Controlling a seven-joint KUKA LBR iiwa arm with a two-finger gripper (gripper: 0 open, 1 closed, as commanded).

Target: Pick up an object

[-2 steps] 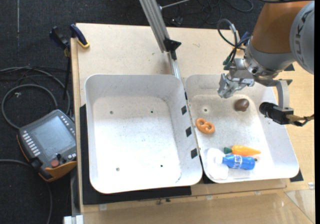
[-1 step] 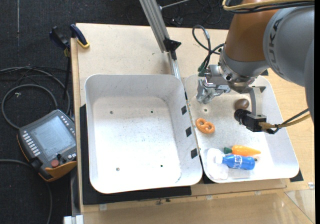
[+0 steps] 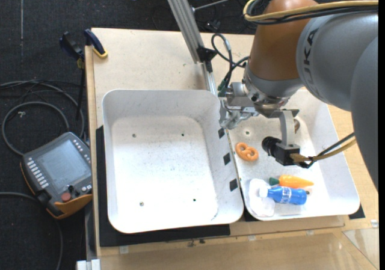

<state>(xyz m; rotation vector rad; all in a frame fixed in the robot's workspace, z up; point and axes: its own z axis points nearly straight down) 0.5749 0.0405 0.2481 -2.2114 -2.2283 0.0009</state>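
Note:
My gripper [image 3: 229,119] hangs over the left edge of the right bin [image 3: 337,160], close to the wall shared with the left bin [image 3: 162,160]. An orange pretzel-shaped toy [image 3: 246,151] lies in the right bin just below and right of the gripper, apart from it. Near that bin's front lie a blue bottle [image 3: 287,195] with a white cap, an orange carrot-like piece [image 3: 295,181] with a green tip, and a white object [image 3: 260,201]. I see nothing between the gripper's fingers.
The bulky grey arm with its orange band [image 3: 283,40] covers the back of the right bin. A slanted metal rail [image 3: 183,13] rises behind the bins. A teach pendant [image 3: 57,169] lies on the floor at the left.

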